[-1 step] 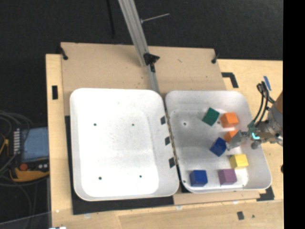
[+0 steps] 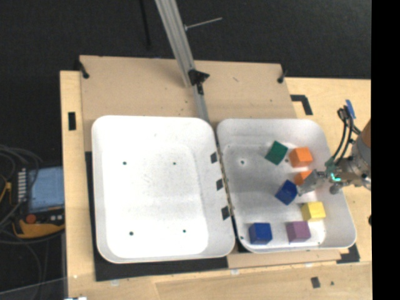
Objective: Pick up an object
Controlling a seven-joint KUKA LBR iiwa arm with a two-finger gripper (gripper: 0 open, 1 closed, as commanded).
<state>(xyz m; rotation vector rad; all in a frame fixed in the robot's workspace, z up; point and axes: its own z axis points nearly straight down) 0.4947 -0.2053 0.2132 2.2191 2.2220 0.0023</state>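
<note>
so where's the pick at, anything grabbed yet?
Done: the hand has reached into the right bin, by its right rim. In hand: nothing that I can see; it sits beside a small orange block, grip unclear. Left: grasp and lift. The green, blue, yellow and purple blocks all lie on the bin floor.

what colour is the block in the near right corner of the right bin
Purple. The block sits beside a blue one; the camera view shows it.
</note>
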